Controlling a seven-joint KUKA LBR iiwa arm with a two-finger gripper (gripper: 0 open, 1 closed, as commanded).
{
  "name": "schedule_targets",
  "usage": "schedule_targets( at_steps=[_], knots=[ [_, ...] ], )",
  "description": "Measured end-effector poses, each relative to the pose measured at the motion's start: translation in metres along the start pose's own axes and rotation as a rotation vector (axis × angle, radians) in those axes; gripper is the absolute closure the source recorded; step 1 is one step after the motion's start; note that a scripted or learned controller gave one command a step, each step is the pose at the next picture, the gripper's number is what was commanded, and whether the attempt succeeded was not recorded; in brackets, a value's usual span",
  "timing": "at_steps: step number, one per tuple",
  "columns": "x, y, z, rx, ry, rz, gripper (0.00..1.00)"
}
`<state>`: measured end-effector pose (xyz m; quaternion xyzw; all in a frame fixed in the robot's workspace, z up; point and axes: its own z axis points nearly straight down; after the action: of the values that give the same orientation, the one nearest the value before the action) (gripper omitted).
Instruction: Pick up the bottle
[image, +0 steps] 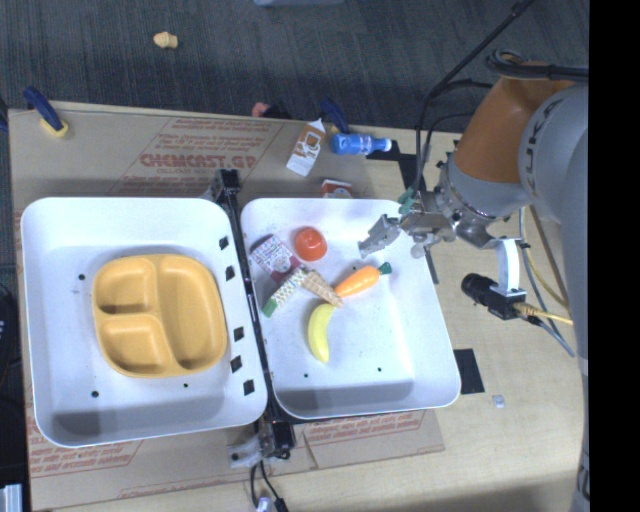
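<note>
A small blue bottle (355, 145) lies on its side on the cardboard behind the right bin (425, 340), outside its far rim. My gripper (379, 238) hangs over the upper right part of the right bin, above the white floor, just up and right of an orange toy carrot (357, 282). It is well forward of the bottle, and nothing shows in it.
The right bin also holds a red tomato (310, 243), a banana (319, 331), a corn cob (284, 291), a cone (322, 288) and a dark packet (270, 253). A yellow divided tray (158, 313) sits in the left bin. A small carton (307, 148) lies beside the bottle.
</note>
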<state>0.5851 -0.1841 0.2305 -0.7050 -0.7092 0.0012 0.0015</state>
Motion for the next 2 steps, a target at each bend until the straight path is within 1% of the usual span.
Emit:
schedule_targets(
  at_steps=[1, 2],
  knots=[
    [0.0532, 0.061, 0.1275, -0.001, 0.001, 0.23, 0.0],
    [0.0535, 0.0597, 0.1184, 0.008, 0.002, 0.224, 1.0]
  ],
)
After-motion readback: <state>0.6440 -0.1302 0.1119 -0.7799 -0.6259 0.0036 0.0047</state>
